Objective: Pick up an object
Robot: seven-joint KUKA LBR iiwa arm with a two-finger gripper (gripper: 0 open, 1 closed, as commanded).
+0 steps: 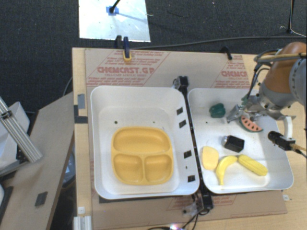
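Camera view, from the fingers outward: whether they are released or clenched cannot be told. The gripper [243, 110] is seen low over the far part of the right bin [288, 178], its metal tip just beside a watermelon slice [251, 124] lying on the bin floor; contact between the two cannot be judged. A dark green object [217, 110] is seen near the tip, on its left side. Toward the bin's middle a small black block [233, 143] is noted. Along the near part, a pale yellow piece [209, 157], a banana [225, 167] and a corn cob [253, 165] are laid close together. The grey arm [283, 80] with its orange band enters from the right. The left bin [103, 143] holds a yellow compartment tray [142, 155]. Both bins are borne by the worktop [144, 63].
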